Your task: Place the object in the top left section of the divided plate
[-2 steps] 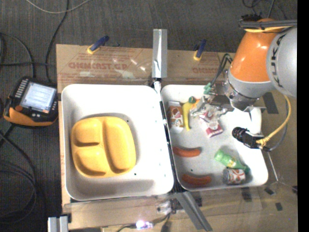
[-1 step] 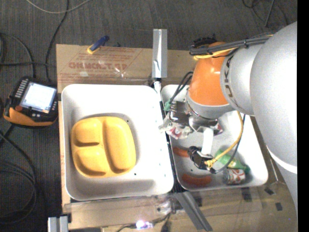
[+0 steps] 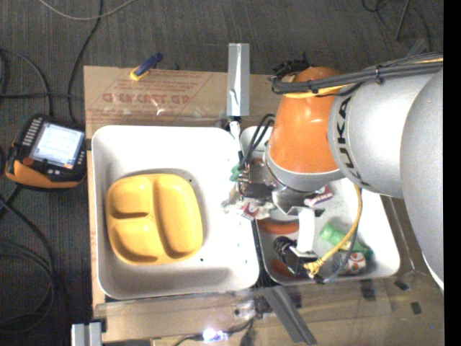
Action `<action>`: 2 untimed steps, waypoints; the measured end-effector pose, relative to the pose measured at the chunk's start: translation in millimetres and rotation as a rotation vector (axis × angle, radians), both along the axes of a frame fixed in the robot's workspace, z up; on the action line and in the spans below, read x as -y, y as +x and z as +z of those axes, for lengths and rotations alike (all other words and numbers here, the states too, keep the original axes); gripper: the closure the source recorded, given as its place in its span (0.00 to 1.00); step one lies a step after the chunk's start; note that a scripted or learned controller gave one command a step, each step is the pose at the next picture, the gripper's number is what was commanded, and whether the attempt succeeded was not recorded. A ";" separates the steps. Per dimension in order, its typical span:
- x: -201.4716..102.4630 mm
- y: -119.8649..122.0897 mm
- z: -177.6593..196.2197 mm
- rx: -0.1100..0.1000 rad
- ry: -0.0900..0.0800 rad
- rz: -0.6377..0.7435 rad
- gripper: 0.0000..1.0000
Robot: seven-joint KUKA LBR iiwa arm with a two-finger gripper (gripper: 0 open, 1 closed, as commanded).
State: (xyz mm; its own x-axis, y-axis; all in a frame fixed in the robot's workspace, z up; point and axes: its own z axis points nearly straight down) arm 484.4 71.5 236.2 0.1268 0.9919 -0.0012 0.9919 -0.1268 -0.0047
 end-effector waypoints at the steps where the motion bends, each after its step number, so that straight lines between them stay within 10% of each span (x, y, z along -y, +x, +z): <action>1: -75.0 23.2 -17.2 0.000 -0.001 0.081 1.00; 2: -155.2 47.7 -11.9 0.000 -0.003 0.214 1.00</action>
